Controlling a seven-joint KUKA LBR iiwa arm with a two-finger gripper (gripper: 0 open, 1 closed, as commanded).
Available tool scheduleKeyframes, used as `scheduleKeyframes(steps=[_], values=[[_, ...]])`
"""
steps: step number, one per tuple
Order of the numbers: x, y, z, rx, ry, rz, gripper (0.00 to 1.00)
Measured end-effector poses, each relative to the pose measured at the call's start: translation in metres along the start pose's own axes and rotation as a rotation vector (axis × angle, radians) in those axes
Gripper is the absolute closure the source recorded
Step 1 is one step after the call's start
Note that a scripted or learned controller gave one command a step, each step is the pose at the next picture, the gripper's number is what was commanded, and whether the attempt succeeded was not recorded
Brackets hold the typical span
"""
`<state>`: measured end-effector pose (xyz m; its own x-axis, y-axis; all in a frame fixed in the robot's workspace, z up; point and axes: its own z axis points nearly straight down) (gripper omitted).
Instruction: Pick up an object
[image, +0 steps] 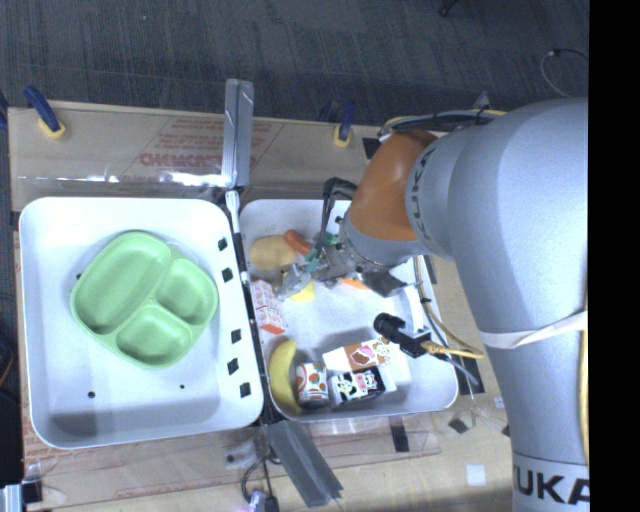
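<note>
While left bin (40, 300) holds green tray (145, 297) | right bin (440, 390): cartons (355, 372) | fingers' state unclear

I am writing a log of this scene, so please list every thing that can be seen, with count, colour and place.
left bin: one, white, left half of the bench.
right bin: one, white, beside it.
divided plate: one, light green, in the left bin.
small cartons: about three, printed white, brown and black, near edge of the right bin.
banana: one, yellow, left of the cartons.
round yellowish item: one, far left part of the right bin.
clamps: two, blue, far edge of the bench.
arm: one, grey with orange band, from the right.
gripper: one, low over the right bin's far part.
</note>
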<state>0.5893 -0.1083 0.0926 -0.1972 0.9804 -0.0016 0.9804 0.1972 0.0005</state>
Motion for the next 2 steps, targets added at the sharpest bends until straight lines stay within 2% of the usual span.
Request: scheduleKeyframes(steps=[1, 2], values=[[0.0, 0.0, -0.01, 0.001, 0.0, -0.002, 1.0], [0.043, 0.033, -0.139, 0.002, 0.002, 0.061, 1.0]])
